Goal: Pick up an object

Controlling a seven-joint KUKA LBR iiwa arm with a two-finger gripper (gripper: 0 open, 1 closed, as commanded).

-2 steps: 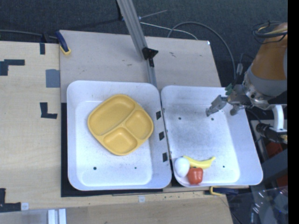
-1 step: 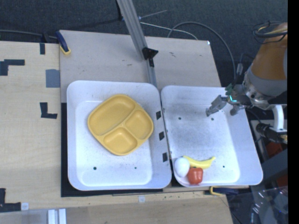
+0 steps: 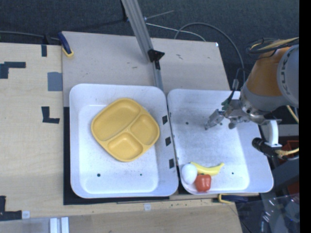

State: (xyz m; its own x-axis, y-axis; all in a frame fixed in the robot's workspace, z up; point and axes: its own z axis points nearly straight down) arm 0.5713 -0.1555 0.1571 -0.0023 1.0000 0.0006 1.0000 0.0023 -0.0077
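Observation:
Three small objects lie together at the near left corner of the right bin (image 3: 243, 144): a white egg-shaped ball (image 3: 188, 173), a yellow banana (image 3: 210, 168) and a red pepper-like piece (image 3: 203, 182). My gripper (image 3: 219, 122) hangs over the upper middle of that bin, well above and apart from the three objects. Its two fingers (image 3: 212, 121) are spread with nothing between them. The grey arm with its orange band (image 3: 266, 76) comes in from the right.
A yellow three-compartment plate (image 3: 125, 129) lies in the left bin (image 3: 80, 174). A metal pole (image 3: 141, 28) slants down to the seam between the bins. A cable (image 3: 228, 40) loops behind the right bin.

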